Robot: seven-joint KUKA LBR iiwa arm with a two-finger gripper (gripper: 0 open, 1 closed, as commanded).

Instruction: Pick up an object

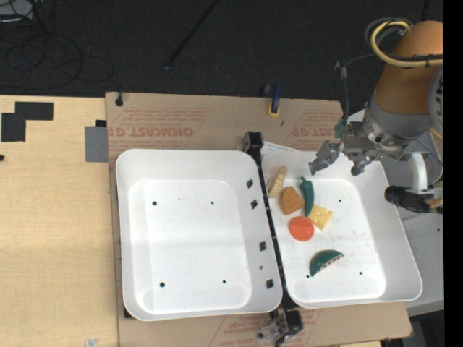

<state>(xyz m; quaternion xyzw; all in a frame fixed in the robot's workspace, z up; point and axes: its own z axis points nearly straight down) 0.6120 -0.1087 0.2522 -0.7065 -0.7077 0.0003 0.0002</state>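
Cardboard sheet with reversed red lettering, unreadable; end effector fingers apart, clamping nothing, above right bin.

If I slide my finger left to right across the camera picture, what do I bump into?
Left white bin → tan stick → brown piece → red round piece → yellow block → claw.

One fixed camera looks down at a slant from above the bench. Both white bins sit fairly near, mid-frame. The arm enters from the right.
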